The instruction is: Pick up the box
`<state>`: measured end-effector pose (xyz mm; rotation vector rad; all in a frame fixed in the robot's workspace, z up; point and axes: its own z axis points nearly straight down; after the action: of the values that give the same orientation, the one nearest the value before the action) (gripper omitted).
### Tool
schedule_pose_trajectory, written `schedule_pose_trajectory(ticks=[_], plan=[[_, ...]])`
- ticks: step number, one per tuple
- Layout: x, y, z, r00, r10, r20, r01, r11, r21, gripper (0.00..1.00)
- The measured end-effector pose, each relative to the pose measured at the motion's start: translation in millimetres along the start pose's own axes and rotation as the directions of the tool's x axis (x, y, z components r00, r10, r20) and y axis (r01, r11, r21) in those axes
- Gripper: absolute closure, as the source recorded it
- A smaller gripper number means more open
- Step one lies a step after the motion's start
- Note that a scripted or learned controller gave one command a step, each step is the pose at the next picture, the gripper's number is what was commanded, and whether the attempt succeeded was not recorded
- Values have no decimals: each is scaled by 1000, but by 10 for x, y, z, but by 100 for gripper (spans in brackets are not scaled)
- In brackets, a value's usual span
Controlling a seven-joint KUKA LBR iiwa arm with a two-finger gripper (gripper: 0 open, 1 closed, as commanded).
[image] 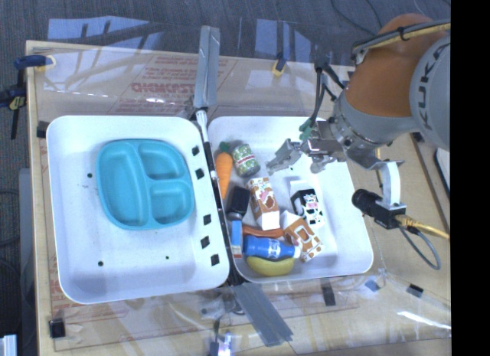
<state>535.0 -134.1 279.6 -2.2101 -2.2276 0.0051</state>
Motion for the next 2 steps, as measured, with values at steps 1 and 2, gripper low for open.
schedule_pose_trajectory(ticks=[1, 2], plan=[[98, 470, 1365, 999, -34, 0, 34, 999, 3, 0], [132, 314, 1022, 995, -102, 1, 102, 995, -3, 0]])
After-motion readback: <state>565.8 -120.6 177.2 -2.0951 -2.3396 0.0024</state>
